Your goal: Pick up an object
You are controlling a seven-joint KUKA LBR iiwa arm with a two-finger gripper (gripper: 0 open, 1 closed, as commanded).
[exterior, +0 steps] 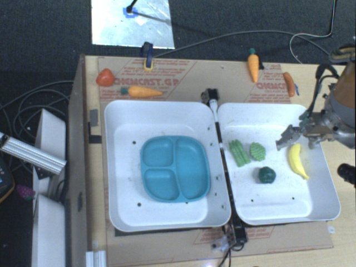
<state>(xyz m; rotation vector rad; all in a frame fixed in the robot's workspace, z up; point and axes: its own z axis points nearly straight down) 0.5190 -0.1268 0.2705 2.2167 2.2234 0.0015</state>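
1. The floor [44, 26] is dark carpet, speckled, and fills the top and left of the view.
2. A shiny silver sheet [132, 15] lies on the floor at the top, with a blue mark near its middle.
3. Black cables [33, 102] loop across the floor on the left; a thin grey cable [233, 35] curves along the top.
4. The table [167, 74] is pale wood, covered by brown cardboard printed with red lettering.
5. A metal rail [33, 153] and white panels [47, 204] stand at the table's left side.
6. Light is even, with soft shadows.
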